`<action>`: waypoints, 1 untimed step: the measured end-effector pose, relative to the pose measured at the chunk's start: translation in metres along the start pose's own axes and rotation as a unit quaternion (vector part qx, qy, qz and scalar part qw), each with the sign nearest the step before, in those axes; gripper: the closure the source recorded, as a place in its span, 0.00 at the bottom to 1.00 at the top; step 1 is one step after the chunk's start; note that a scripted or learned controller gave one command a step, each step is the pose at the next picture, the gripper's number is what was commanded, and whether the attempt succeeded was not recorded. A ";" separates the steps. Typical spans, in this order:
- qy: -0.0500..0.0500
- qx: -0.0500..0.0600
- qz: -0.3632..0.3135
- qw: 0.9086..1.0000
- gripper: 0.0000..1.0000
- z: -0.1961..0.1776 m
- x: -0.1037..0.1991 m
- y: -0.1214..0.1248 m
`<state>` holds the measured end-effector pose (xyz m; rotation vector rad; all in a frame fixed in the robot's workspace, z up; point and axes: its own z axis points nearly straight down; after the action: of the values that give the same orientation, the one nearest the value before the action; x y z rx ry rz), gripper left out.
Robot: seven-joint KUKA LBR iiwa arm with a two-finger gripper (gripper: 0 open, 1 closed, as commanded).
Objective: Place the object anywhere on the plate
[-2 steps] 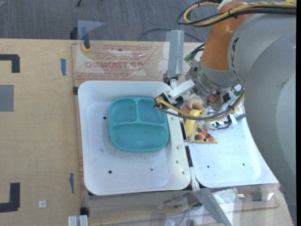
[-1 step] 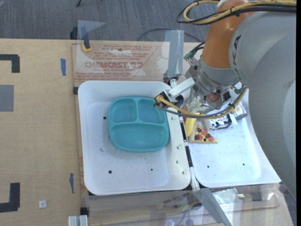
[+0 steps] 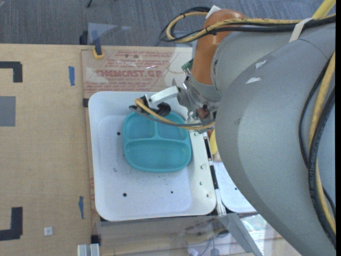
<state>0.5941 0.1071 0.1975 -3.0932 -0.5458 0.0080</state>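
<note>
1 rounded teal plate (image 3: pixel 157 148) — 3 compartments — sits in white bin (image 3: pixel 144 202).

The arm (image 3: pixel 277 116) is a broad, smooth grey shell with an orange band (image 3: pixel 205 55) above its wrist and yellow cables (image 3: pixel 266 21) strung along it.

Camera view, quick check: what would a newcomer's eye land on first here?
The bulky grey arm dominates the right side, its orange band near top centre. Next, the teal divided plate lies in the left white bin, its upper right corner reaching under the arm.
</note>
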 end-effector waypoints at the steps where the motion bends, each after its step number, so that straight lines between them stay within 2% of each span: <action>1: 0.000 0.000 0.000 1.000 0.00 0.000 0.000 0.000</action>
<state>0.5941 0.1073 0.1974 -3.0934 -0.5472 0.0082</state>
